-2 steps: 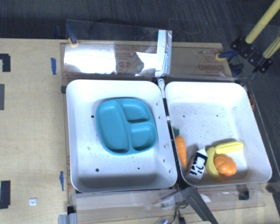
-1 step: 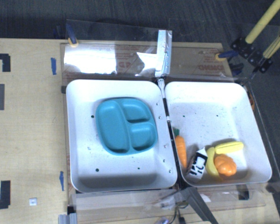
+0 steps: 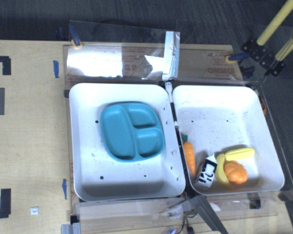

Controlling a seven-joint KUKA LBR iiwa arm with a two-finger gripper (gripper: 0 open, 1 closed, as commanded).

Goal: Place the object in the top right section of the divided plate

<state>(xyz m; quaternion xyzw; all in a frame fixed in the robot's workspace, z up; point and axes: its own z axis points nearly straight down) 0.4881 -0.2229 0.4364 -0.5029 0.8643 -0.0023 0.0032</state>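
A blue divided plate (image 3: 132, 130) lies in the left bin (image 3: 88, 174), with one large section on its left and two smaller ones on its right; all three sections are bare. In the right bin (image 3: 219, 106), near the front, lie a carrot (image 3: 189, 158) against the left wall, a small black-and-white item (image 3: 208, 172), a yellow piece (image 3: 238, 155) and an orange round fruit (image 3: 235, 172) resting on it.
A shiny clear panel (image 3: 122, 57) stands behind the left bin, with a metal post (image 3: 172, 55) at its right end. Yellow rods with black clamps (image 3: 271, 30) sit at the top right. Wooden bench surface (image 3: 24, 145) lies to the left.
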